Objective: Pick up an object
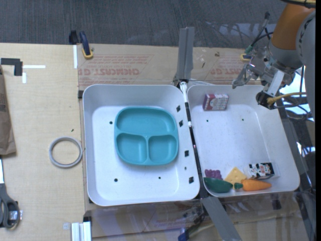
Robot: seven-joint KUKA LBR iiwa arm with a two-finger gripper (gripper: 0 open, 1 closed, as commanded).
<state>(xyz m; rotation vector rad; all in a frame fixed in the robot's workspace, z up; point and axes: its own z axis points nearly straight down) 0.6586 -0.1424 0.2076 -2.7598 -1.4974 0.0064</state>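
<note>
— Listing pick candidates: where do they lie?

— Right bin [235, 129]: a carton [215, 102] lies alone near the far wall. Grapes [212, 173], a green piece [218, 185], cheese [234, 175], a carrot [256, 185] and a box [261, 169] crowd the near edge, some touching. Left bin [100, 149]: a plate [147, 135] lies flat at the centre.

— Why does this layout matter?

— The near-edge group is packed against the wall, so access there is probably poor. The carton has bare floor on all sides and is judged the easiest target. The plate is wide and low, likely a poor fit for a two-finger grasp.

— State of the gripper [244, 78]?

— It hangs above the right bin's far right corner, near the carton but apart from it and well apart from the near-edge group. How far open it is cannot be told at this angle. Nothing is seen in it, and it touches no item.
</note>
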